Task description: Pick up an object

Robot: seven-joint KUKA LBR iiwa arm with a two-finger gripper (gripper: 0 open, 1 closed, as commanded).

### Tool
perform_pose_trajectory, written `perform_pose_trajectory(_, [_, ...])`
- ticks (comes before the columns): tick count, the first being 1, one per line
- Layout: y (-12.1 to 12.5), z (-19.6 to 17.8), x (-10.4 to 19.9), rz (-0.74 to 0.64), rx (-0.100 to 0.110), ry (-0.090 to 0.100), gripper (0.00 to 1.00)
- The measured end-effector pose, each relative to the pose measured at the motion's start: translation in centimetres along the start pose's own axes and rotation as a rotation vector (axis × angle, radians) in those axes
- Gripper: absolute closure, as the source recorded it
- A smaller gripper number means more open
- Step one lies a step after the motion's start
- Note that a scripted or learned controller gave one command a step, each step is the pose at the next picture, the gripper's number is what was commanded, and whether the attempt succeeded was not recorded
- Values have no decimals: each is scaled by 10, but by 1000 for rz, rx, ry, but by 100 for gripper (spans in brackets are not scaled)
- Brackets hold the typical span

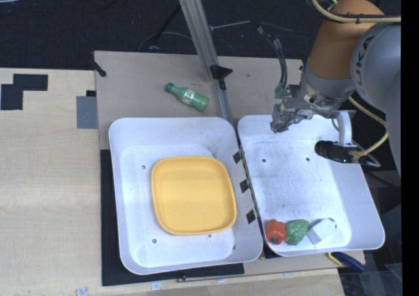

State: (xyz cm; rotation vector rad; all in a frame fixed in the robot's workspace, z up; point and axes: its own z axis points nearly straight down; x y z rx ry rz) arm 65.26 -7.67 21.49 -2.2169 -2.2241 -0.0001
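Three small objects are lying huddled at the near edge of the right bin [366, 222]: a red-orange piece [275, 231], a knobbly green piece [296, 230] touching it, and a pale grey-white block [321, 230] just beside that. All three are looking like light toy items, probably hard plastic or foam, unlikely to break; the rounded red and green ones may be slippery and prone to rolling, so a grasp across their middles from above seems soundest, while the block is offering flatter sides. Their crowding against each other and the bin wall could be making a clean hold awkward.

In the left bin [124, 137], a yellow plate [194, 194] is lying flat, stiff and shallow, hard to take except by its rim. A green bottle [188, 96] is resting on its side on the bench beyond the bins.

The gripper [283, 122] is hovering over the far edge of the right bin, well apart from the three objects; nothing is showing between its jaws, and how far apart they stand cannot be told.
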Motion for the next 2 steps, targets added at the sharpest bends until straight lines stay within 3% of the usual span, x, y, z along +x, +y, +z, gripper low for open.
perform_pose_trajectory(2, [-14, -15, 119, 0, -1, -1, 100])
